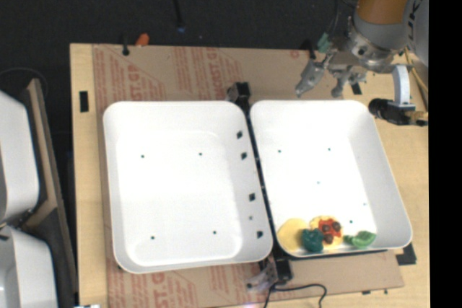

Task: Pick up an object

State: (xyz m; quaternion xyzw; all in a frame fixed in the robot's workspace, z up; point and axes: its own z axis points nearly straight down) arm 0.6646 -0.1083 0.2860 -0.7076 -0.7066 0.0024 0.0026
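Nearest the camera, in the right bin's front corner, small objects lie clustered. Beyond its far rim hangs the hand, fingers apart and empty: approach stage, likely needing a long descent forward.

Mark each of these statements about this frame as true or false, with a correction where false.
1. The small objects lie in the left bin. False: they lie in the right bin, clustered at its near edge.
2. The gripper is above the far edge of the right bin, with nothing between its fingers. True.
3. A green object lies at the right end of the cluster. True.
4. The teal object sits alone in the middle of the bin. False: it rests against the pale yellow object, beside the red object.
5. The gripper touches the cluster. False: it is at the opposite end of the bin.
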